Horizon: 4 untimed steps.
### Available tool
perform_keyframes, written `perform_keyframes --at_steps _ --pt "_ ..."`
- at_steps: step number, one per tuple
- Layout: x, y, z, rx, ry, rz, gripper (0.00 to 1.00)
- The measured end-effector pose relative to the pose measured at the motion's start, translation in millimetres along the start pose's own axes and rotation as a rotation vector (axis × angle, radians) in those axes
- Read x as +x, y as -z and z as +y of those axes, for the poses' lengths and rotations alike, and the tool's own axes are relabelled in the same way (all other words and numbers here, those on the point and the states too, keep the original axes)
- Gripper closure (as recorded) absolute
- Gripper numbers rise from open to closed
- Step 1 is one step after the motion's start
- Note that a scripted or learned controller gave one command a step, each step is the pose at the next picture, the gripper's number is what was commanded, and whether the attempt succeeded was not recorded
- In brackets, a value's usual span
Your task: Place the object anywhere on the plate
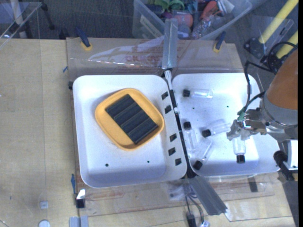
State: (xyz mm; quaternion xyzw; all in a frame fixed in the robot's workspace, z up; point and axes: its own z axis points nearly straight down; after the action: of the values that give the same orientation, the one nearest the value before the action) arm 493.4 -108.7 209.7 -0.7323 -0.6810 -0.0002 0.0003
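We were at the pick stage, plate (pixel 129 118) in the left bin waiting.
Gripper (pixel 239 132) hovered over a clear vial (pixel 239 150); finger state unreadable; next came a descent and grasp.

The arm (pixel 284 96) is showing a broad orange band, rounded like a dome, sitting above a grey collar that is wrapping the wrist. Below that collar, pale metallic hardware is catching the light, small and blocky, with silver brackets making up the end effector (pixel 239 130). A thin black cable (pixel 248 91) is looping along the arm's side, curving down toward the metal parts, and a speck of green is glinting where it meets them. A dark, rounded fitting (pixel 284 160) is sitting low beside the grey section.
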Motion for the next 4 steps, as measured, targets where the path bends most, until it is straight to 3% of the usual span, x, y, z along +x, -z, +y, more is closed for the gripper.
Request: perform_keyframes --at_steps 1,2,4 --pt "0 0 0 0.000 0.000 0.000 0.00" --pt "30 22 -16 0.000 0.055 -0.001 0.00" --pt "57 15 -18 0.004 0.182 0.001 0.00"
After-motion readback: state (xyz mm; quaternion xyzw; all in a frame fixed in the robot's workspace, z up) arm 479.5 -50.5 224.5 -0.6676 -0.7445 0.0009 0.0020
